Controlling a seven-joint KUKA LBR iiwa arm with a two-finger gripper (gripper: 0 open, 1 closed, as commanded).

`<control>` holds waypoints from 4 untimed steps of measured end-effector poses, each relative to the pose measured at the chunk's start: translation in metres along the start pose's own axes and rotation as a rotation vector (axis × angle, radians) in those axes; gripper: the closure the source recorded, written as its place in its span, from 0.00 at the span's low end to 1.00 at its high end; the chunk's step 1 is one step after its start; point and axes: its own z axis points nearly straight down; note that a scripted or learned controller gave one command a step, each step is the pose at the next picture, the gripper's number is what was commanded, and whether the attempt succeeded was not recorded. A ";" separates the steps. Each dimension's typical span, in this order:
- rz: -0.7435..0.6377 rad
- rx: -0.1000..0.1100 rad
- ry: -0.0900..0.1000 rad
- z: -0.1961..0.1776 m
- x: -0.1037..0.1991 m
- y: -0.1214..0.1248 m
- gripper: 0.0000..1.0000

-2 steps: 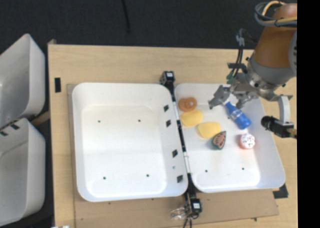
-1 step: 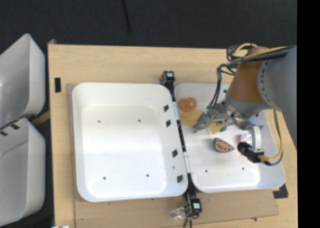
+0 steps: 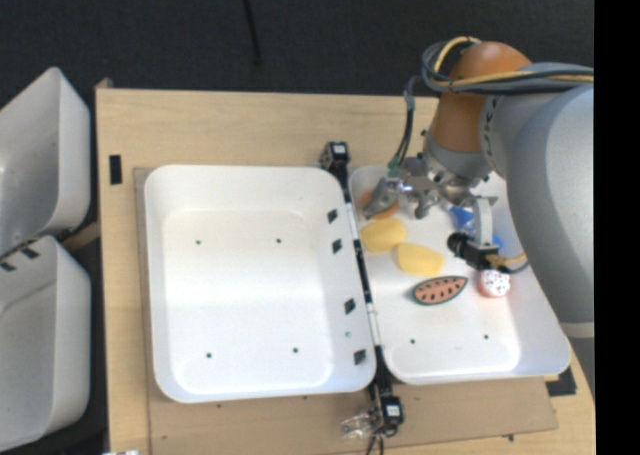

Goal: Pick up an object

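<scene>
The arm reaches into the right bin from the upper right, and my gripper hangs low over the bin's back left part. An orange-brown object lies just left of the gripper, near the bin's back left corner. Two yellow lumps lie in front of the gripper: one close to the divider, the other a little nearer. A watermelon-slice toy rests in the middle of the bin. A white and red die-like piece sits to its right. A blue object shows partly under the wrist.
The left bin lies beside the right one, joined by black clips along the divider. The wooden bench edge runs behind both bins. White shapes stand off the bench at far left.
</scene>
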 end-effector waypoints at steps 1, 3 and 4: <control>0.000 0.022 -0.003 0.001 0.007 0.022 0.00; -0.001 0.003 -0.002 -0.111 0.065 0.026 1.00; -0.001 0.001 0.003 -0.176 0.126 0.026 1.00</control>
